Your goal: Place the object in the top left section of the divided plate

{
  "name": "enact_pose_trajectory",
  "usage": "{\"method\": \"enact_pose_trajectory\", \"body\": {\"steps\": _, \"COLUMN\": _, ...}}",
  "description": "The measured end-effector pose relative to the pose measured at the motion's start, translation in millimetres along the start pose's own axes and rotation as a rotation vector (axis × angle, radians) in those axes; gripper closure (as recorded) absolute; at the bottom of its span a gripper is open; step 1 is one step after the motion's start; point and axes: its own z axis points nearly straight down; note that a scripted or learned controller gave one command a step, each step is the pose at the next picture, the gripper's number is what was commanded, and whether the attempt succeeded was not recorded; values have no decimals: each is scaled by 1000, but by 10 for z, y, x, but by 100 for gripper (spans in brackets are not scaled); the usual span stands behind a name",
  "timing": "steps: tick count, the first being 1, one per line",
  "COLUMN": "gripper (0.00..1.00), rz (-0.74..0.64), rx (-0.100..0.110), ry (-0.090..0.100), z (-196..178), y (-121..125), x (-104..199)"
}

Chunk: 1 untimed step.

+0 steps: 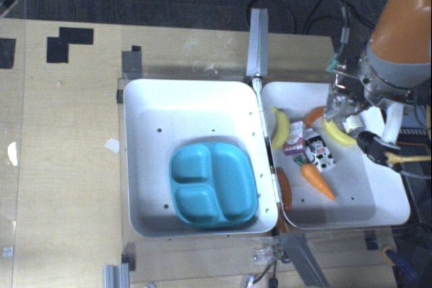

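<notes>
The blue divided plate [239, 202] lies in the left bin [148, 145], toward its front. Its top left section [190, 164] holds nothing. My gripper [336, 110] hangs over the back right of the right bin [378, 206]. Directly under its tip is a yellow banana [339, 134], touching it or very close. Whether the banana is gripped cannot be made out. A second banana [279, 128] lies along the right bin's left wall.
The right bin also holds a carrot [317, 181], a small black-and-white toy [319, 152], a purple packet [293, 142], an orange-red piece [312, 116] and a reddish item [284, 189] by the left wall. A metal divider post [257, 44] stands between the bins.
</notes>
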Motion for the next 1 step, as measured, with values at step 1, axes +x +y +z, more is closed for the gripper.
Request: {"method": "enact_pose_trajectory", "body": {"steps": 1, "gripper": 100, "rz": -8, "rx": -3, "ry": 0, "z": -101, "y": 16, "x": 14}}
